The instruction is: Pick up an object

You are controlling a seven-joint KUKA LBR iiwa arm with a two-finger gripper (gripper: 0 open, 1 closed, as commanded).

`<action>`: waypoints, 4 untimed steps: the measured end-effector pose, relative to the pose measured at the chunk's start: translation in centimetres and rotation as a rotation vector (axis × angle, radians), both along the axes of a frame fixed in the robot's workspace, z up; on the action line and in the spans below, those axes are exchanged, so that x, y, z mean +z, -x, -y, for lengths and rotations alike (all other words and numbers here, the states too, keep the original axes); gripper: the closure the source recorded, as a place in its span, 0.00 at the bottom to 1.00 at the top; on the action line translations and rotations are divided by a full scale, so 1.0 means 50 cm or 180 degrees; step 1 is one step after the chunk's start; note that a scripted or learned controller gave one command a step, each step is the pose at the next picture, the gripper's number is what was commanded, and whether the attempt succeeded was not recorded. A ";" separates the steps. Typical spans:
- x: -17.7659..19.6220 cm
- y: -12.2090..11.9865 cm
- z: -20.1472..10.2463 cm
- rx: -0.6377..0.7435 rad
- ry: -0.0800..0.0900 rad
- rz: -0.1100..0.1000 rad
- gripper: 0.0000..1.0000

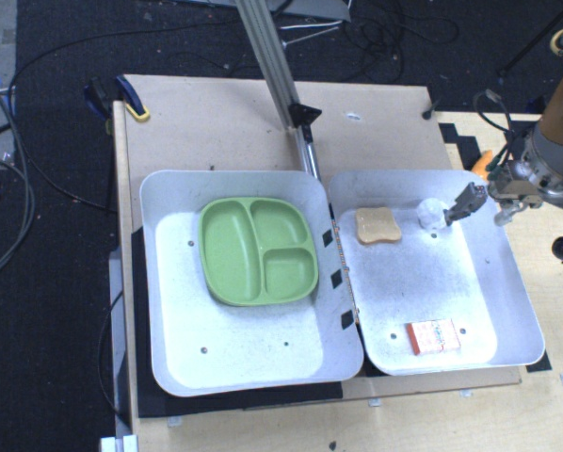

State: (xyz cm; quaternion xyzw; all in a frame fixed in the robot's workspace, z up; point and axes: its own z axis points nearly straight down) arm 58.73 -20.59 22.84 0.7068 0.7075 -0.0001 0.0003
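In the right bin (507, 281) lie a tan slice of toast (378, 225) at the far left, a small pale translucent object (432, 214) near the far middle, and a red and white box (433, 336) near the front edge. My gripper (486, 207) hangs over the bin's far right corner, open, with nothing between its fingers. Its left finger (466, 201) points down toward the translucent object and ends just to that object's right.
A green divided plate (259, 250) lies in the left bin (168, 347). A slanted metal pole (272, 50) comes down to the far rims between the two bins. Black clips (338, 271) sit along the seam where the bins meet.
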 end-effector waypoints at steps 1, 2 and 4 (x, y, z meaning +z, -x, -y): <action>-0.112 0.001 0.019 -0.0007 -0.0001 -0.0009 0.00; -0.219 -0.001 -0.002 0.0004 -0.0004 -0.0012 0.00; -0.250 -0.004 -0.002 0.0000 0.0007 0.0013 1.00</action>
